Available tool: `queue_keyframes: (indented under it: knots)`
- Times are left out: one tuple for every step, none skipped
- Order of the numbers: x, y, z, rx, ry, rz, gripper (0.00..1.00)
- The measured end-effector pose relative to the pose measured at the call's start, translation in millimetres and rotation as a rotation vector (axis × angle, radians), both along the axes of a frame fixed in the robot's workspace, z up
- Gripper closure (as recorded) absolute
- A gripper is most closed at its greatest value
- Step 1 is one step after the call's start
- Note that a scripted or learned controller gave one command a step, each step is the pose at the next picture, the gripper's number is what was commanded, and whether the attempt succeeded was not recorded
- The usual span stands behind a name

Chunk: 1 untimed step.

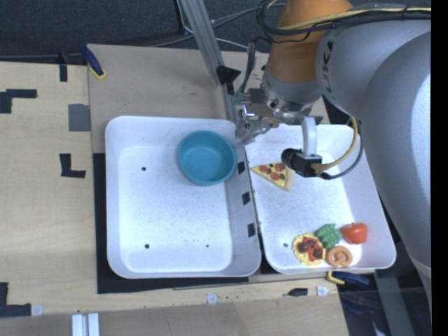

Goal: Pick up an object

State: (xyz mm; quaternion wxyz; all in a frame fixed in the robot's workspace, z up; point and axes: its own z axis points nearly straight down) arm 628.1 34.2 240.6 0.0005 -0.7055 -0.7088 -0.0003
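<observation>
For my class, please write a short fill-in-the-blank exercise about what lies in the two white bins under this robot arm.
1. The blue bowl sits in the ____ bin.
2. The pizza slice lies in the ____ bin.
3. The tomato beside the broccoli is ____ in colour.
4. The gripper is at the ____ edge of the bins, above their shared divider.

Missing words: left; right; red; far
</observation>
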Motion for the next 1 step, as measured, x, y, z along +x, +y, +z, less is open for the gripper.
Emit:
queue_keyframes:
  knots:
    - [4.1, 54.8, 0.3, 0.0, 0.001, 0.0, 1.0]
